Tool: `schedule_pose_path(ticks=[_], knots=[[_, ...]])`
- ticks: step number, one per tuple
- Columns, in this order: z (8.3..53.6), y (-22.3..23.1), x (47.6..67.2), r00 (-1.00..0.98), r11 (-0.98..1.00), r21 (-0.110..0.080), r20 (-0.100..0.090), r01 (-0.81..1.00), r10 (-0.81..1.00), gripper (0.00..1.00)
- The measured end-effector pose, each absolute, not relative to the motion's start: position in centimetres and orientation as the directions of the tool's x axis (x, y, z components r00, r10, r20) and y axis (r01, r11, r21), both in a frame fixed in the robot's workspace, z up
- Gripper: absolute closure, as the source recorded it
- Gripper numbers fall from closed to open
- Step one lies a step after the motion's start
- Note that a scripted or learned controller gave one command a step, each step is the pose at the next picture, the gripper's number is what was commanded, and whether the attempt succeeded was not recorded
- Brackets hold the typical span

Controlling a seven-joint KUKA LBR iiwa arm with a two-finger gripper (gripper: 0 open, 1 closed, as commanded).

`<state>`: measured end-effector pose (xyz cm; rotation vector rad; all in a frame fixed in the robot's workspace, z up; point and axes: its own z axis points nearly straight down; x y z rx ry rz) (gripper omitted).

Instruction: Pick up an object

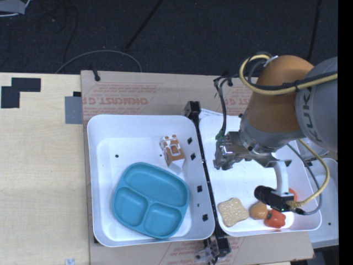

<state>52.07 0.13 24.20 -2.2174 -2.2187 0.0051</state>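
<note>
The gripper is poised over the right bin; finger state cannot be told. The cracker could be missed.

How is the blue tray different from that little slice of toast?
The blue tray is far bigger than the toast slice. The tray is plain blue with three compartments; the toast is tan, flat and speckled. The tray lies in the left bin, the toast in the right bin. Both lie flat.

Dark carpeted floor beyond the bench, black cables trailing across it. Pale wooden benchtop at left, with brown cardboard sheet taped on top.
</note>
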Motion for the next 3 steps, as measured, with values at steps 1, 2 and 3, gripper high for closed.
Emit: schedule_pose_path(ticks=[1, 2, 3], knots=[[22.6, 4.7, 49.7, -0.001, 0.001, -0.006, 0.001, 1.0, 1.0, 1.0], [21.8, 9.8, 48.7, 0.0, 0.0, -0.006, 0.0, 1.0, 1.0, 1.0], [21.8, 9.9, 48.7, -0.001, 0.001, -0.005, 0.0, 1.0, 1.0, 0.0]])
